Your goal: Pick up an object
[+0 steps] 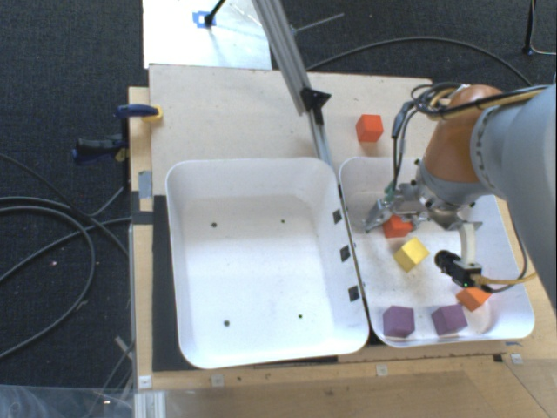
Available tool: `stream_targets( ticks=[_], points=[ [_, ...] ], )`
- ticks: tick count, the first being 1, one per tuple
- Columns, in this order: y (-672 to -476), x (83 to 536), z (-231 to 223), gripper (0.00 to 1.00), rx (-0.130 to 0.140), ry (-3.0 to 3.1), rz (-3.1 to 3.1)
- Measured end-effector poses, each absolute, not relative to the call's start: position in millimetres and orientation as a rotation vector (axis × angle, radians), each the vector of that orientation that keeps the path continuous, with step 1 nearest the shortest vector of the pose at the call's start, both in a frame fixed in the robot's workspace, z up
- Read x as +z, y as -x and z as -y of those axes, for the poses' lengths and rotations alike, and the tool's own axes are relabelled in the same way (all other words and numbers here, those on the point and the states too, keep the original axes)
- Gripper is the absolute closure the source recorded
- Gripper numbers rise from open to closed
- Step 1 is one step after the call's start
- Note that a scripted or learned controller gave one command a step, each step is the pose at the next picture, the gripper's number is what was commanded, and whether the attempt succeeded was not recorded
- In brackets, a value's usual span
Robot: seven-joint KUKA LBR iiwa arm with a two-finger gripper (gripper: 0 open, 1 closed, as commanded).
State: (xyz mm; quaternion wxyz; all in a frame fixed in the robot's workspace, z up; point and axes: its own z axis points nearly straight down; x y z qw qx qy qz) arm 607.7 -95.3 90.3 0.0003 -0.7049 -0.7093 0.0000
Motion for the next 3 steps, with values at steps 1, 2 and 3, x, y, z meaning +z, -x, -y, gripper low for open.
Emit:
stream_targets(
  ticks=[1,2,3],
  points=[
    [-609.4,101,97,1.00,-0.003,2.214,2.232],
    [-642.3,195,36,1.00,-0.014,2.213,2.239],
    [-618.0,198,-42,1.00,-0.002,2.205,2.234]
  ],
)
